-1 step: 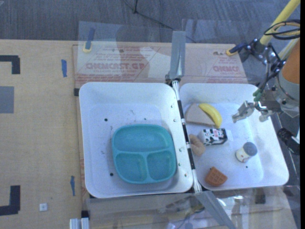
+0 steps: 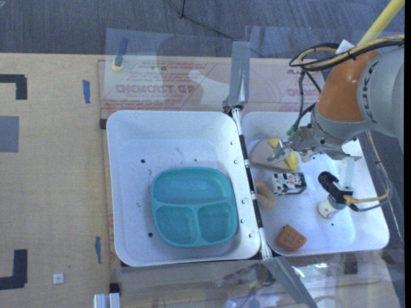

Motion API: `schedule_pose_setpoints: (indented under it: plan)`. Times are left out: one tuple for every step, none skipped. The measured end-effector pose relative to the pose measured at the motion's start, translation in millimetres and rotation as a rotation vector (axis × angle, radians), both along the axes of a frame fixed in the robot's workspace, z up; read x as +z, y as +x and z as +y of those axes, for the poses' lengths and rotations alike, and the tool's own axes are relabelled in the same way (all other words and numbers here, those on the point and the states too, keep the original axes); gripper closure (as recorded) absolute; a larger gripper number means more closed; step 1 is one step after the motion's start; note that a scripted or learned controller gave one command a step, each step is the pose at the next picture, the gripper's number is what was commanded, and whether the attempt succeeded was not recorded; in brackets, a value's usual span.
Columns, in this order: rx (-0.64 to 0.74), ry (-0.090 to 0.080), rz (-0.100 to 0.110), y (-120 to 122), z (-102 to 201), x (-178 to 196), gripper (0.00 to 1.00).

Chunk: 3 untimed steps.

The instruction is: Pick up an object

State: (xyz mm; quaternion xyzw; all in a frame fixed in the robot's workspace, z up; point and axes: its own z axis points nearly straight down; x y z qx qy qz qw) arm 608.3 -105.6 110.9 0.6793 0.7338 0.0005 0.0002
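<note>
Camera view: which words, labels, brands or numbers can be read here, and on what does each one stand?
"CHEMCRAFT" in faded red print, followed by a few letters too blurred to read, on the clear sheet behind the bins.
Small black and white item in the right bin: markings too small to read.
Letters on the grey arm: cut off at the frame edge, not readable.

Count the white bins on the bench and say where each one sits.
2. The left bin holds a teal divided tray. The right bin, side by side with it, holds small objects, with the arm reaching over it.
</note>
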Motion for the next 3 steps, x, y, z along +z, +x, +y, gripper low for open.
schedule_pose_setpoints:
  plan:
    - [-0.037,-0.001,-0.013,36,-30,-17,0.0]
    - [-0.035,0.0,-0.02,38,-29,-5,1.0]
    - [-0.031,-0.001,-0.002,37,32,114,1.0]
